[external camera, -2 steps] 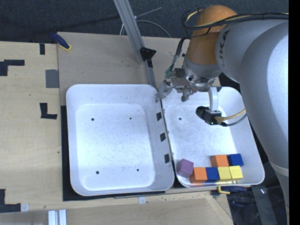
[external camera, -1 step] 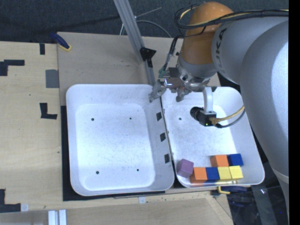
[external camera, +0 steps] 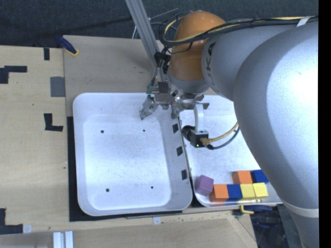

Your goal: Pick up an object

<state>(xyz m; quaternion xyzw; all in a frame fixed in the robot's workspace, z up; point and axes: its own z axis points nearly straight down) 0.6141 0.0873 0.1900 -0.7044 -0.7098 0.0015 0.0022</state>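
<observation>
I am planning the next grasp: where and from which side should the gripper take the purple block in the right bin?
Grip the purple block from above, across its two free flat sides. It sits slightly apart, left of the row of orange, blue and yellow blocks, close to the right bin's left wall, so a low sideways approach looks cramped.

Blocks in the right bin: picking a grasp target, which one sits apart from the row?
The purple block, alone at the left end, tilted; the orange, blue and yellow ones sit packed together.
</observation>
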